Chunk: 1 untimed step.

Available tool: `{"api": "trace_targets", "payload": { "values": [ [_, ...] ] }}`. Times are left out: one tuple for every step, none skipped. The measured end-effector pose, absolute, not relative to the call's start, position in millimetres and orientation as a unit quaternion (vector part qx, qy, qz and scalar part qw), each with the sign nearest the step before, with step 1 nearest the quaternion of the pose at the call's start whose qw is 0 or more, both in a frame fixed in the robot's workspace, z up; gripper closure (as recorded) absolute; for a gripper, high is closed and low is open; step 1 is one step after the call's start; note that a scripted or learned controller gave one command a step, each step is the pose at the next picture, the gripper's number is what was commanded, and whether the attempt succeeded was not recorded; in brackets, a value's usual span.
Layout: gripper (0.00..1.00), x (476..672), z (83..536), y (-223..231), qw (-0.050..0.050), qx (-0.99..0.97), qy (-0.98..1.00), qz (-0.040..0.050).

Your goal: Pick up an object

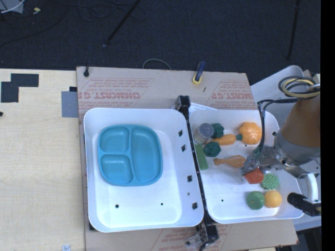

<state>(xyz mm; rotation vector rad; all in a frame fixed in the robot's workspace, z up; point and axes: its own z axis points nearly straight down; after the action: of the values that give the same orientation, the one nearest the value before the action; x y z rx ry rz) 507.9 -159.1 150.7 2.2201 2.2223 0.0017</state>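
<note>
Reaching in from three o'clock, my gripper (252,166) hangs low in the right bin (230,210), right over a red piece (255,177) and touching the thick end of a tan drumstick-shaped piece (230,161); whether anything is pinched I cannot tell. Around it lie an orange fruit (250,133) at twelve o'clock, a green textured ball (270,181) at four, and a green piece (255,200) beside a yellow one (273,198) at five to six. Over at nine o'clock, the left bin (104,213) holds a blue divided plate (130,155).
</note>
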Motion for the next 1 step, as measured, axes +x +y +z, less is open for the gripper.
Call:
{"api": "trace_targets", "payload": {
  "values": [
    [1.0,509.1,213.6,-157.0,0.001,0.707,0.708,0.001]
  ]
}}
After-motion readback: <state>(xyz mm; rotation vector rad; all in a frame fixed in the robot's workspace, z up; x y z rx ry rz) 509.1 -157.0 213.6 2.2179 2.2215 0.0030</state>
